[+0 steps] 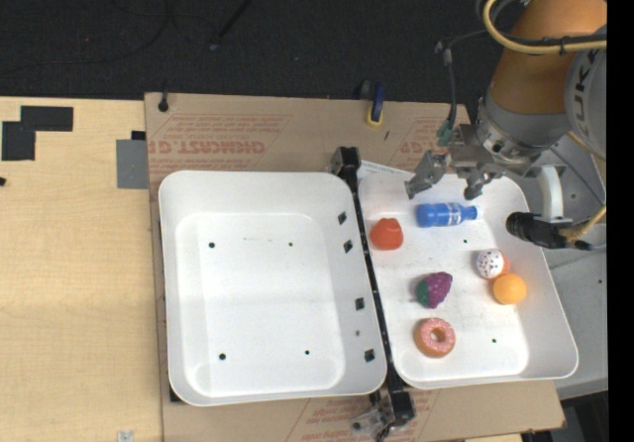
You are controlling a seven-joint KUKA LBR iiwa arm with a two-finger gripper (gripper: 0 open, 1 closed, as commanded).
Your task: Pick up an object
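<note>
Lying on its side in the right white bin (555, 356): a small blue plastic bottle with a white cap (446, 215). Hovering just above it, not touching: the grey two-finger gripper (448, 184), fingers spread wide open, holding nothing. Sitting nearby: a red cup-shaped toy (386, 234).

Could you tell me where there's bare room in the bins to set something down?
The left bin is bare throughout. In the right bin, room remains at the near right corner, past the donut. Between the blue bottle and orange ball it's crowded.
</note>
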